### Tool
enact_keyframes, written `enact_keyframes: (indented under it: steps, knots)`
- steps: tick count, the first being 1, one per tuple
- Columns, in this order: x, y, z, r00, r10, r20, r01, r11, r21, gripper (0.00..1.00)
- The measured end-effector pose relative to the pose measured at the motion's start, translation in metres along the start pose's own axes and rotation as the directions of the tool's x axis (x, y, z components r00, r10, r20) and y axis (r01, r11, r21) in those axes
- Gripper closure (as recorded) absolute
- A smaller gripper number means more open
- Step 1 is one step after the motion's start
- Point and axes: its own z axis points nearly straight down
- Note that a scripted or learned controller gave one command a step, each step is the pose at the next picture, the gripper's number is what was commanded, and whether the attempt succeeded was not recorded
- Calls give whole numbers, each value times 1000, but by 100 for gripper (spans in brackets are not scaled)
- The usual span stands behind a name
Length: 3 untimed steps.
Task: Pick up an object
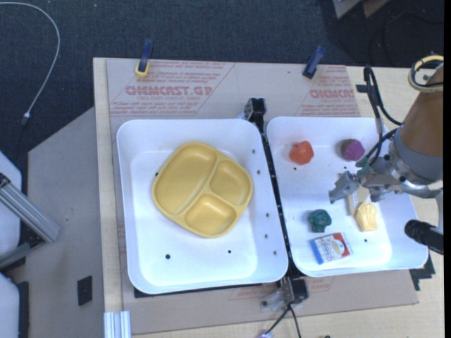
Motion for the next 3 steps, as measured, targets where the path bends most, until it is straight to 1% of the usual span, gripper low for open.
enact_keyframes:
  steps: [1, 2, 3]
  knots:
    - [0, 3, -6, 1000, -3, 2, 3, 1000, -13, 0]
    - [-10, 4, 50, 1000, -1, 1, 1, 1000, -6, 0]
    - [-12, 7, 108, 1000, -3, -4, 3, 1000, -14, 0]
